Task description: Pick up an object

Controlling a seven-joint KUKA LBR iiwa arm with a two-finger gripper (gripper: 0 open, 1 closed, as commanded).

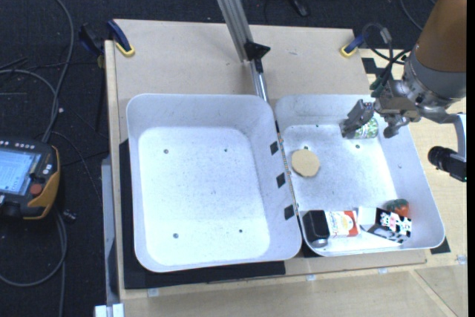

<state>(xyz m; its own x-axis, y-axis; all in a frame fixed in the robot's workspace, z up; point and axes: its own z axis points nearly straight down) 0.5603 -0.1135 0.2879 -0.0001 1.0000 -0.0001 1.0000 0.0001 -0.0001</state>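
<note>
My gripper (373, 122) hangs over the far right part of the right bin (415, 182), with its two dark fingers spread apart, so it is open. A small green and white object (368, 131) lies between and just below the fingers, close to the left one; I cannot tell whether it touches either finger. A round tan disc (305, 163) lies in the bin's left half. Along the near wall sit a black block (317, 226), a red and white packet (343, 222) and a black and white patterned item (394, 220).
The left bin (148, 159) stands beside the right one, sharing a middle wall with black clips (283, 178). A slanted metal pole (231, 0) rises from behind the bins. Yellow clamps (123, 48) hold the bench's far corners.
</note>
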